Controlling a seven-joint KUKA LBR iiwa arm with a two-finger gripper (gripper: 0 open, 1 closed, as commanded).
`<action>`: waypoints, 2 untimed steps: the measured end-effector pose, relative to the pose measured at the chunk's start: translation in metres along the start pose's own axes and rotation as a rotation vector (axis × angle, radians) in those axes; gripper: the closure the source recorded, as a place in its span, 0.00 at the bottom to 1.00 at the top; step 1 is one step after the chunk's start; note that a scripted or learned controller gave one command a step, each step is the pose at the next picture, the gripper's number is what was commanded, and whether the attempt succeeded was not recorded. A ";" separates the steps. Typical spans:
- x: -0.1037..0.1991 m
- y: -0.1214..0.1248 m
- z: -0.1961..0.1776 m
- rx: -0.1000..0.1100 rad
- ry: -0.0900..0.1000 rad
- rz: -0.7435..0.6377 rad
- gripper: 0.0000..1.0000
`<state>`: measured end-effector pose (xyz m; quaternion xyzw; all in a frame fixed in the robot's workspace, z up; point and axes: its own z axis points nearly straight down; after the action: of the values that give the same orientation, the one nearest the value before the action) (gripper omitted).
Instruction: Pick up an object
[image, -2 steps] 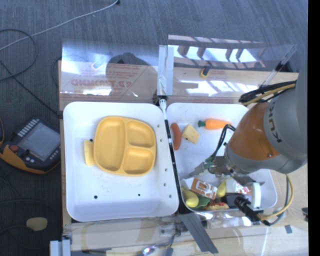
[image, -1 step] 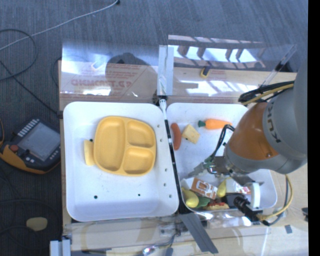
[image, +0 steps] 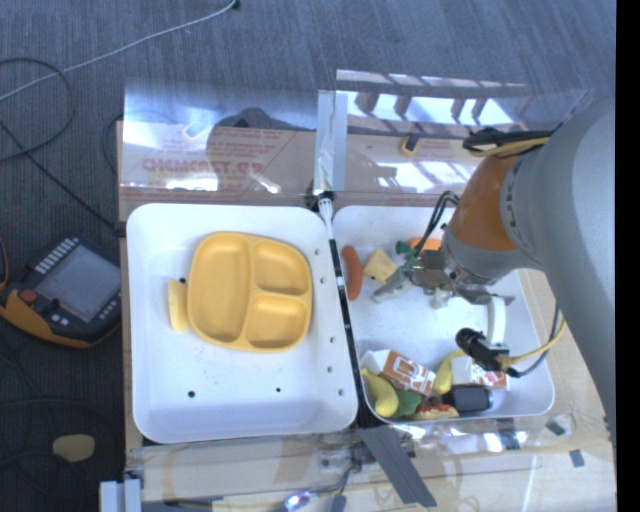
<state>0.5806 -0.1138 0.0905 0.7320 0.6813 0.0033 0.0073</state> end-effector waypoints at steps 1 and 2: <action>0.018 0.069 0.002 0.005 0.000 0.000 0.00; 0.018 0.070 -0.008 0.005 -0.005 -0.002 1.00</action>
<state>0.6514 -0.1006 0.0995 0.7313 0.6821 -0.0001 0.0072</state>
